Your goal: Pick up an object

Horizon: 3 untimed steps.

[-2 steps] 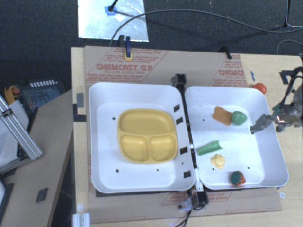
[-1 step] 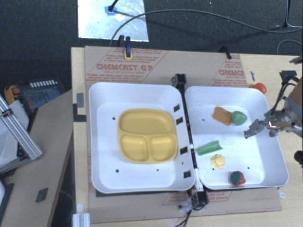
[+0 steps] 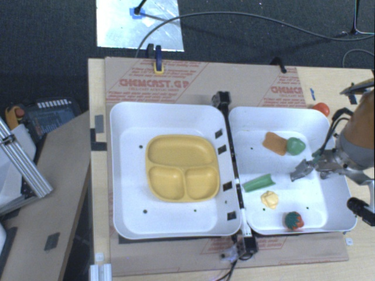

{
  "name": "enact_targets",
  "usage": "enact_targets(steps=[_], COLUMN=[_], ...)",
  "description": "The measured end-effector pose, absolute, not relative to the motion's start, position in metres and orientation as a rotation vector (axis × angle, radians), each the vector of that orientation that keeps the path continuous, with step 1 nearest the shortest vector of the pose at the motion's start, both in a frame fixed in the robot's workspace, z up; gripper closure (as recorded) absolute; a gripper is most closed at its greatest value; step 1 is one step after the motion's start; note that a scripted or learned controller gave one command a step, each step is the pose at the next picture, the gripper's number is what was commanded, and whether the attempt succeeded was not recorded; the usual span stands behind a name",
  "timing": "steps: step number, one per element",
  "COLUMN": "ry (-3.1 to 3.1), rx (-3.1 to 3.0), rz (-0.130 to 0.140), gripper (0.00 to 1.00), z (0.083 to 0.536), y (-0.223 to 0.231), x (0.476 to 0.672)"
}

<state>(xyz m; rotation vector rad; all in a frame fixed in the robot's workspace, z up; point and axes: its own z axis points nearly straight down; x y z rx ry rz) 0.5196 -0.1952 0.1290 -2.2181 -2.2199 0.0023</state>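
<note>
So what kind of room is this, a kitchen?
Probably a robot lab, not a kitchen: a robot arm reaches over two white bins of toy food, with cables across the floor.

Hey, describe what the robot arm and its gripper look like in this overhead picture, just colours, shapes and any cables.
The arm enters from the right: a rounded grey body with an orange band around it. Dark cables loop along its near side down toward the wrist. The gripper is a slim, dull grey metal piece tapering to a narrow tip, with a small green patch near its base. No markings are legible.
</note>
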Motion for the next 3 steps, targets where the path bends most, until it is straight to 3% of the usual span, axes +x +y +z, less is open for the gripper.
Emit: enact_targets(steps=[1,2,3], ry=[-2.221,-2.225,-2.231], rx=[-2.221,-2.224,-2.221], rz=[0.0,-0.003,-0.006], gripper=[0.0,1.0,1.0], z=[0.083,0.095,0.156], y=[-0.195,-0.196,-0.188], x=[0.52,0.521,0.523])
